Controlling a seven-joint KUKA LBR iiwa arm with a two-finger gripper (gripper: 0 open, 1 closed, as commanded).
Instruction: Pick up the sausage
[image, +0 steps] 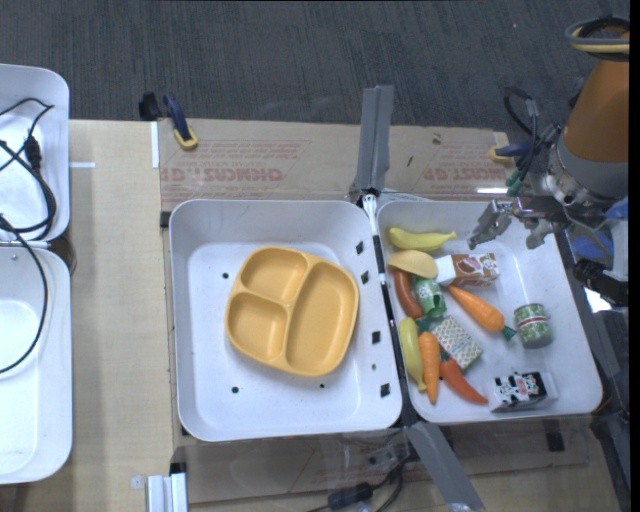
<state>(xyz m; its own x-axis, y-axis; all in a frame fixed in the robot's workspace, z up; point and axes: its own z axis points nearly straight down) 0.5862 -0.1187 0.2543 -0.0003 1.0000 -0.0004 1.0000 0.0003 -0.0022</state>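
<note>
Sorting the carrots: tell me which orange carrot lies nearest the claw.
The upper carrot, slanting beside the small can, is nearest the claw; the other lies lower, left.

The sausage (404, 293) lies partly hidden under a yellow piece (413, 263) and a green item (429, 296); the arm (600, 110) is cut off, apparently, at the right edge.

A robotics lab is suggested, probably, by the taped cardboard (330, 160) laid on the bench, the loose cables (25, 180), and clamped white bins (200, 330).
</note>
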